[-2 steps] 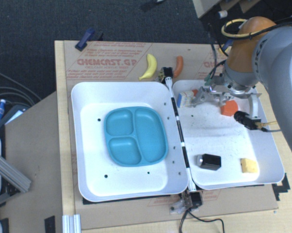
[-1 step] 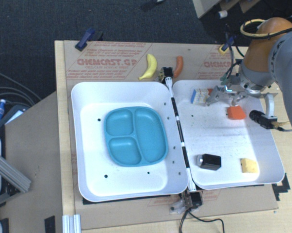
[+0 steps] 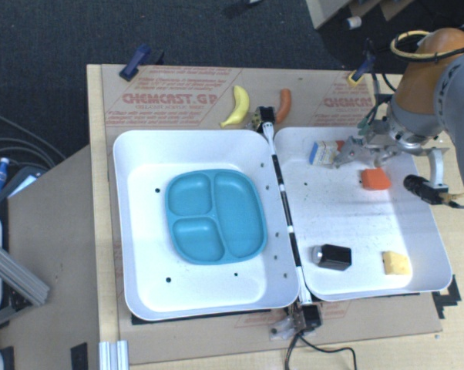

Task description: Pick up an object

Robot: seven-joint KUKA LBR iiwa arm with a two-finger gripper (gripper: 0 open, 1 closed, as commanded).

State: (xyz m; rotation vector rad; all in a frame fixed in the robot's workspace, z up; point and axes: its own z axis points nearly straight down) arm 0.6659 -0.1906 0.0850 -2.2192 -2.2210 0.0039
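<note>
Bench: your work surface is a brown board (image 3: 178, 91) with red printing, standing on dark carpet (image 3: 101, 14), with cables trailing along the left edge.
Left bin: you see a shallow white bin (image 3: 139, 268) holding a blue divided plate (image 3: 215, 216) with three compartments, lying flat near its middle.
Right bin: a second white bin (image 3: 371, 230) sits just beside the first, their rims touching along a dark seam.
Arm: your grey arm (image 3: 425, 99) with its orange band reaches in from the right, over the far right part of the right bin.
Gripper: the gripper (image 3: 364, 149) hangs low over the far end of the right bin; you cannot tell from this view how far apart its fingers stand, and nothing can be seen between them.
Orange block: a small orange block (image 3: 376, 179) lies on the bin floor just in front of the gripper, apart from it as far as you can see.
Blue-and-white item: a small blue-and-white item (image 3: 315, 153) lies just left of the gripper, near the far rim.
Black box: a black box (image 3: 333, 257) rests near the front left of the right bin.
Yellow piece: a yellow piece (image 3: 396, 263) lies toward the front right corner, well apart from the black box.
Behind the bins: a banana (image 3: 237, 106) and an orange sausage-shaped toy (image 3: 283, 104) lie on the board, near each other, with a blue clamp (image 3: 133, 62) at the board's far left corner.
</note>
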